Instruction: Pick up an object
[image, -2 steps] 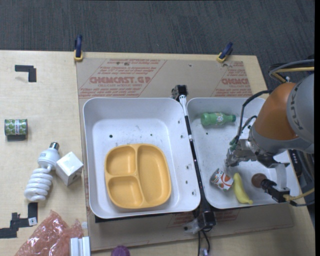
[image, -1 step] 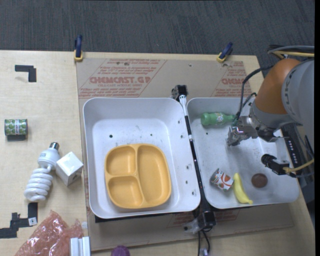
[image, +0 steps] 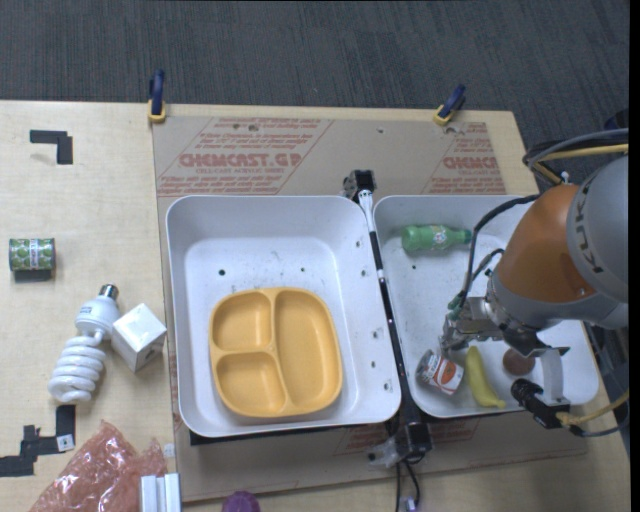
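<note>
- Nearest the camera, along the bottom edge of the bench, lie a crinkled pink-red plastic bag (image: 105, 465), a small purple object (image: 240, 501) and a white block (image: 160, 492).
- To the left of the bins rest a white spiral light bulb (image: 82, 352), a small white cube (image: 139, 336) touching it, and a green labelled can (image: 31, 256) further up.
- A left shallow white bin (image: 190, 300) holds a yellow plastic plate with three compartments (image: 275, 352), lying flat towards the near side.
- A right shallow white bin (image: 395, 215) holds a green plastic bottle (image: 432, 238) lying on its side near the far wall, a yellow banana (image: 482, 377) near the front wall, a crumpled silver and red can (image: 441, 372) just beside the banana, and a small brown round object (image: 517, 364), partly hidden by the arm.
- The grey arm with its orange band (image: 545, 255) reaches over the right bin from the right.
- Its two-finger gripper (image: 462, 328) hangs just above the crumpled can and the banana; whether the jaws are parted or closed cannot be told, and nothing is seen between them.
</note>
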